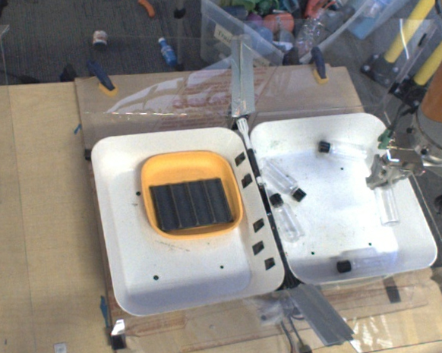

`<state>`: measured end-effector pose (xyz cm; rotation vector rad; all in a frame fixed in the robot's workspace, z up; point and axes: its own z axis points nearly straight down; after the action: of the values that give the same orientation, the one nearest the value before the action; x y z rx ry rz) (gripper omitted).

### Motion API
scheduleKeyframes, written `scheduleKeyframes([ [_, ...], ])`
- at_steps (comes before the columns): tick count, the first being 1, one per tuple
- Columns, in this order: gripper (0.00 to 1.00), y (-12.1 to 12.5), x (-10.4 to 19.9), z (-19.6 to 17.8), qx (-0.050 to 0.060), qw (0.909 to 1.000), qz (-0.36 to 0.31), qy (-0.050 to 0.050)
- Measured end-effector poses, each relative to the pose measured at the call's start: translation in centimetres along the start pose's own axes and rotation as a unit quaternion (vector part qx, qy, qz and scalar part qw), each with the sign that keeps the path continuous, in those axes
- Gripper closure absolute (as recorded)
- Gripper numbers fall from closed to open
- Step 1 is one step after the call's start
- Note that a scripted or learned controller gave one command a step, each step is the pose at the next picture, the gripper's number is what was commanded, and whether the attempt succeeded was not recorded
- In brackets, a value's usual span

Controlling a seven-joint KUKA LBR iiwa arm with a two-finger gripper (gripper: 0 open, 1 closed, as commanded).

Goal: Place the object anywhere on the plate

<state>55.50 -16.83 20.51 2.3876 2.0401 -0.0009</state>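
Hovering Over the Right Bin, Plate Waiting on the Left

Reaching in from the right, the gripper (389, 172) hung above the right-hand edge of the right bin (417, 248). Whether its fingers were spread or closed could not be told from above, and nothing could be seen held between them. Just below it a clear tube (389, 206) lay flat on the bin floor, apparently the nearest candidate for a pick. Other clear tubes (282, 181) with black caps rested near the bin's left wall, with one more (361, 262) by the front rim; which of these the task meant was not certain.

The orange plate (149, 177) sat in the middle of the left bin (130, 286), carrying a dark ribbed block (191, 205) that covered most of its floor. That left mainly the rim and the block's top as landing room, so a rolling tube would probably need a gentle release. The placing looked not yet begun.
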Motion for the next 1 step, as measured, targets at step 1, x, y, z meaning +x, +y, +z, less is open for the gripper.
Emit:
scheduleKeyframes([
  [1, 1.0, 4.3, 2.07, 3.36, -0.001, 0.9995, -0.033, 0.0],
])
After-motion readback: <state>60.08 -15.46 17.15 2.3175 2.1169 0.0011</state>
